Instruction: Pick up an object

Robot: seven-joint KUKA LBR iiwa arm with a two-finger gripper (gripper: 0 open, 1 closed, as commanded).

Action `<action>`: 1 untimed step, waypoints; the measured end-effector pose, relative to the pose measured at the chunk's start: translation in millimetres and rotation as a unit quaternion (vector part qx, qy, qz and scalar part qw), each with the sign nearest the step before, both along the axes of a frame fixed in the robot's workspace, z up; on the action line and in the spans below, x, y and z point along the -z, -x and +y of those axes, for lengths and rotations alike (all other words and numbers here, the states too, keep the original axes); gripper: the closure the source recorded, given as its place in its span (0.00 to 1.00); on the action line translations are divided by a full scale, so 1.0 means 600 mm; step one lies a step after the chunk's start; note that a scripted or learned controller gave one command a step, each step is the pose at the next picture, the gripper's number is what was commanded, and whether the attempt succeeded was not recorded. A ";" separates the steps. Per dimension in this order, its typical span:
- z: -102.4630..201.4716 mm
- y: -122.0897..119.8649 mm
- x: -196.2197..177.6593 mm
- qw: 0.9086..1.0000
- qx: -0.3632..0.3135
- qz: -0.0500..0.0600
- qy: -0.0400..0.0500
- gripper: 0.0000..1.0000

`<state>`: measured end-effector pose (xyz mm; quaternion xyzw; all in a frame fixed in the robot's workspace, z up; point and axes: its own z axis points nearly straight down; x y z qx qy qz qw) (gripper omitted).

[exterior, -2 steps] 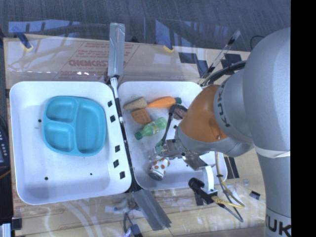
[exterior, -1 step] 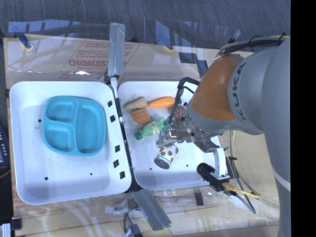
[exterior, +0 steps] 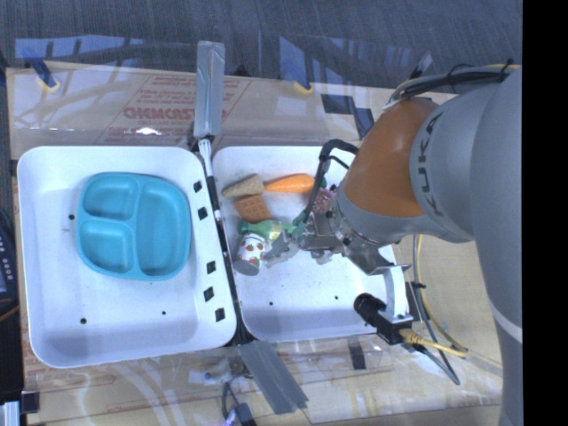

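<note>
Just left of the claw [exterior: 297, 238] lies a green-white object [exterior: 264, 231].

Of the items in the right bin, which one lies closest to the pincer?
The green-and-white item, just left of the pincer. The orange carrot and the two brown bread pieces lie farther up the bin.

Gripper [exterior: 288, 240] low in right bin [exterior: 293, 318] beside cup [exterior: 249, 253]; blue tray [exterior: 135, 224] in left bin [exterior: 53, 327]

Grey arm [exterior: 470, 167], orange wrist band [exterior: 390, 162], black cable [exterior: 333, 153].
</note>
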<state>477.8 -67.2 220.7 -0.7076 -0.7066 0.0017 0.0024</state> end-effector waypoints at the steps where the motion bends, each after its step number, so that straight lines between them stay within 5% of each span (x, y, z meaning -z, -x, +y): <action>1: -0.100 -0.125 0.080 0.999 -0.040 0.001 0.000 0.00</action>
